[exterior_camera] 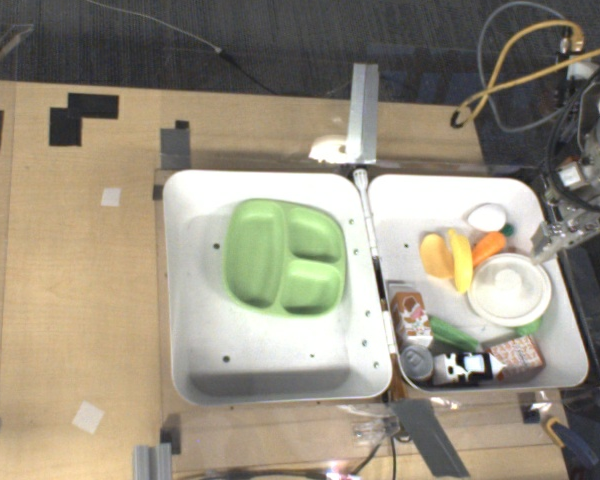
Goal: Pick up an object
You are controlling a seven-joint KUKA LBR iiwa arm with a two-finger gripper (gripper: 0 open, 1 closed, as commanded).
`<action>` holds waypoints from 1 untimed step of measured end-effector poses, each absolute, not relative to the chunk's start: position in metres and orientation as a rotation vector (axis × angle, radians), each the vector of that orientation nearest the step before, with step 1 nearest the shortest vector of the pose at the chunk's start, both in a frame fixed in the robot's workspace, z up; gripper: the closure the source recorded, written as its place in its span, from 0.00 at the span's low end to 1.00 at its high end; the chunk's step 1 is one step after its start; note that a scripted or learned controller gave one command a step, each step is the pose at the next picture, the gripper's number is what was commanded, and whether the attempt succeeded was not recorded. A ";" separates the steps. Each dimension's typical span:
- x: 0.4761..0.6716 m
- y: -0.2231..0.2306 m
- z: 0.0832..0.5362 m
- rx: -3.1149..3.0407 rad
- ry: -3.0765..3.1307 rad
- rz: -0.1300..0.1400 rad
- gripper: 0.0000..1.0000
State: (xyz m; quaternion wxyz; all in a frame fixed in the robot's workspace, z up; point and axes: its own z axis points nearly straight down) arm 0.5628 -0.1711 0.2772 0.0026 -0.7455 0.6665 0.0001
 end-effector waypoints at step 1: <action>0.532 -0.194 0.216 -2.760 1.496 0.007 1.00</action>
